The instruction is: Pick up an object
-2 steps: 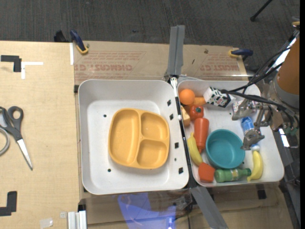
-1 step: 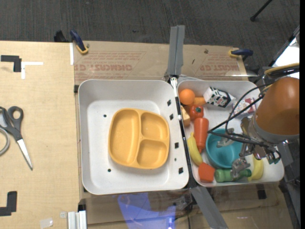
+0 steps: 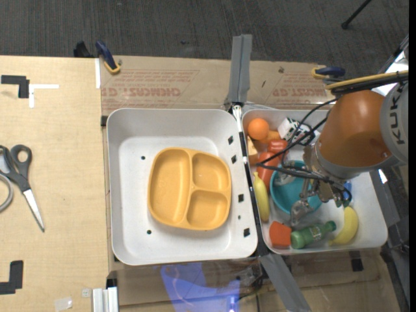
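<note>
- Two bins are sitting on the table (image 3: pixel 52 239).
- The claw (image 3: pixel 305 203) is hanging over the teal bowl (image 3: pixel 286 194) in the right bin (image 3: pixel 374 236); its opening I cannot tell.
- A yellow tray (image 3: pixel 190 188) is lying in the left bin (image 3: pixel 123 194).

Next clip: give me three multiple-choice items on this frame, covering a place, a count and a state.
1. Where is the yellow divided plate?
A. left bin
B. right bin
C. on the cardboard

2. How many compartments does the plate have?
A. two
B. three
C. five

3. How does the green bottle rest?
A. upright
B. lying on its side
C. on the plate

Key: 1 A, it sits alone in the left bin. 2 B, ridges split it into three. 3 B, it lies flat at the right bin's near edge, beside a banana.
</note>
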Available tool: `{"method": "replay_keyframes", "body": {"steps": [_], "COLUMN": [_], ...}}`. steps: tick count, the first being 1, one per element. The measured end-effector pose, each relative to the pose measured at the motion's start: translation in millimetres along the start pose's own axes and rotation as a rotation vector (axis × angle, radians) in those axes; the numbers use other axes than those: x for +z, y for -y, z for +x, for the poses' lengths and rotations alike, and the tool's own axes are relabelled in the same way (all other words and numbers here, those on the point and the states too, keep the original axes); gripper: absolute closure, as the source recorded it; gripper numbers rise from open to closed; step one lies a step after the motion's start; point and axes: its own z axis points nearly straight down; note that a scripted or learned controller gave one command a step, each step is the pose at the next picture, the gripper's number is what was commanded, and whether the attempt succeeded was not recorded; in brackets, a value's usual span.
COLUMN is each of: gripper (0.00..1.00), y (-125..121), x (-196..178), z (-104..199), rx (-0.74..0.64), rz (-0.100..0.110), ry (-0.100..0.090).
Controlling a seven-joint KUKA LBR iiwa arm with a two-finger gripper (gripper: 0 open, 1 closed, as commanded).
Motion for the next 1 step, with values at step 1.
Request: {"method": "replay_keyframes", "body": {"steps": [1], "gripper": [0.0], "y": [80.5], "x": [-45.4], "z": [-49.3], "rx": [-0.045], "rz": [-0.002], "ry": [-0.006]}}
